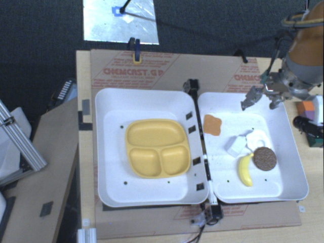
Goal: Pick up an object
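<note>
Two bins: left bin [109,135] holds yellow tray [156,147]; right bin [288,151] banana [245,170], cookie [265,158]; gripper [261,101] released.

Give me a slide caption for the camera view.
End effector open above the right white bin holding a yellow toy banana; yellow divided plate in left bin.

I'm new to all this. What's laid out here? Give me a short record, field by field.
left bin: holds a yellow divided plate
right bin: orange toast-like piece, banana, brown round cookie, white pieces
gripper: over the right bin's far edge, fingers apart, holding nothing
arm: enters from the right
</note>
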Controlling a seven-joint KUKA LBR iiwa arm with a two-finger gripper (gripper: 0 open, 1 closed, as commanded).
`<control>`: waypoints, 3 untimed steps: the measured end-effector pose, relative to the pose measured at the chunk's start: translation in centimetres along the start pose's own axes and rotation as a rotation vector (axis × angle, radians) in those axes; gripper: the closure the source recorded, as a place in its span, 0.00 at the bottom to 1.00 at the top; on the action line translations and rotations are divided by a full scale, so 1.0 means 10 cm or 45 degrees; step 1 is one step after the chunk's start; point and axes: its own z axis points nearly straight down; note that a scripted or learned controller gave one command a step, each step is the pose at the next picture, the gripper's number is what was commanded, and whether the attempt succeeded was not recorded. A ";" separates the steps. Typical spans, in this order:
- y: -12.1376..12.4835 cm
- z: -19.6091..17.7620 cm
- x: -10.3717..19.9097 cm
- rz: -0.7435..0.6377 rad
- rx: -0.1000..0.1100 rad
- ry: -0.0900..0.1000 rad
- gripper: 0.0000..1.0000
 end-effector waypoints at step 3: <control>-0.01 1.16 -0.08 0.002 -0.003 -0.001 0.00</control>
